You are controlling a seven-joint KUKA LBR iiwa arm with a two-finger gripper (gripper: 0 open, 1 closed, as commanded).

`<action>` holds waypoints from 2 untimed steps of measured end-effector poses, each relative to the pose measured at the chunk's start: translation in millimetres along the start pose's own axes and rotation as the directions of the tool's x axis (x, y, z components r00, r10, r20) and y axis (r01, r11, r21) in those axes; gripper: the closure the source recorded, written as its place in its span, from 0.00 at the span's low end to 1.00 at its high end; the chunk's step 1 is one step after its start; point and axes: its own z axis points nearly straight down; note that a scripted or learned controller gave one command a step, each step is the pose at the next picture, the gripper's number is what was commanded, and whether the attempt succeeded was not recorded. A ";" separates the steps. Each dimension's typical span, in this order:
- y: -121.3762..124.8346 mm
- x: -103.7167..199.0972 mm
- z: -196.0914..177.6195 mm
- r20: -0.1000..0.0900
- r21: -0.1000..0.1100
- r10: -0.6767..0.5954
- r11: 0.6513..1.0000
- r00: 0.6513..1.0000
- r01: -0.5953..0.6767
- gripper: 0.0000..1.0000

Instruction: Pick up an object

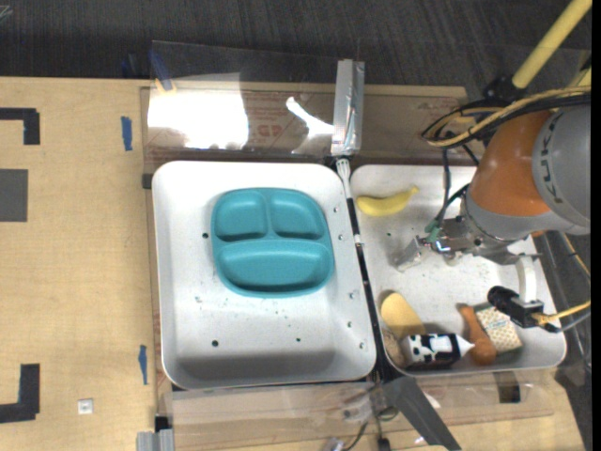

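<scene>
My gripper hangs low over the middle of the right bin, with bare bin floor under it and nothing seen in its grasp. A yellow banana lies at the bin's back left, a short way behind the gripper. Along the front edge sit a yellow rounded piece, a black-and-white object, an orange-brown object and a beige checkered piece.
The left bin holds a teal divided plate near its back middle. A raised wall separates the two bins. The grey arm with its orange band covers the right bin's back right corner.
</scene>
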 end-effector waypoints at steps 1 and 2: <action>51.5 11.5 0.8 0.001 0.000 -0.092 0.996 0.996 0.092 0.00; 100.1 8.7 2.3 0.000 0.009 -0.116 0.993 0.993 0.116 0.00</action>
